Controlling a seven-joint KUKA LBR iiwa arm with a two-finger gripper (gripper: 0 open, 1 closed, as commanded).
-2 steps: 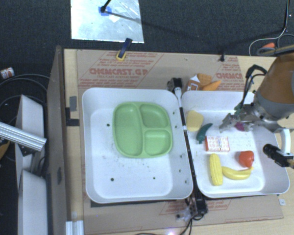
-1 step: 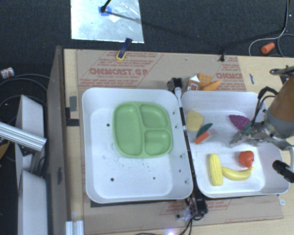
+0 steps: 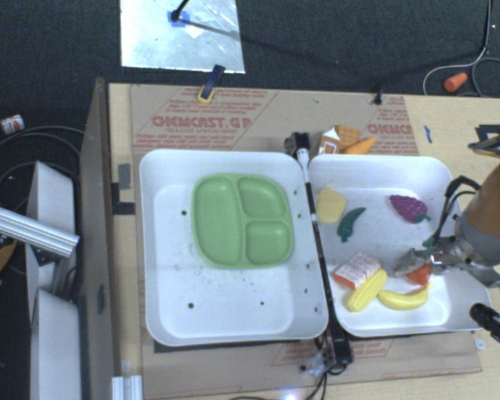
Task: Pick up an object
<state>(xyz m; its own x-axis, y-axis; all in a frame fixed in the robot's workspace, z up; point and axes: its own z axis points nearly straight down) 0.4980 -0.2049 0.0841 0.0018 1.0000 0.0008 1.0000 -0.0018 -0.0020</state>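
A dark floor surrounds a bench topped with printed cardboard, cables trailing at the left and upper right, and a shiny foil sheet (image 3: 182,22) lying beyond the far edge. On the cardboard sit two shallow white bins side by side.

In the camera view, the gripper (image 3: 414,264) has reached into the right bin (image 3: 437,172) from the right and sits low near that bin's front half. Its metal fingers are too blurred and small to tell whether they are spread or pressed together; I cannot tell. Something small and red-orange (image 3: 419,275) lies right at the fingertips, touching or nearly so, though nothing shows it pinched between them. Just below the gripper lies a yellow banana (image 3: 403,299), and beside that, further toward the left, a yellow corn cob (image 3: 365,290) with a red-and-white box (image 3: 357,269) touching it. Above and left of the gripper are a dark green pepper (image 3: 349,222) and a pale yellow piece (image 3: 331,204); directly above it, near the far wall, a purple grape bunch (image 3: 408,207). Well to the left, the other bin (image 3: 162,248) holds a green divided plate (image 3: 242,221).

My reading is that the grasp attempt is at hand, aimed at the red-orange piece. The next move calls for a firm closure centred on it, then a straight lift clear of the banana.
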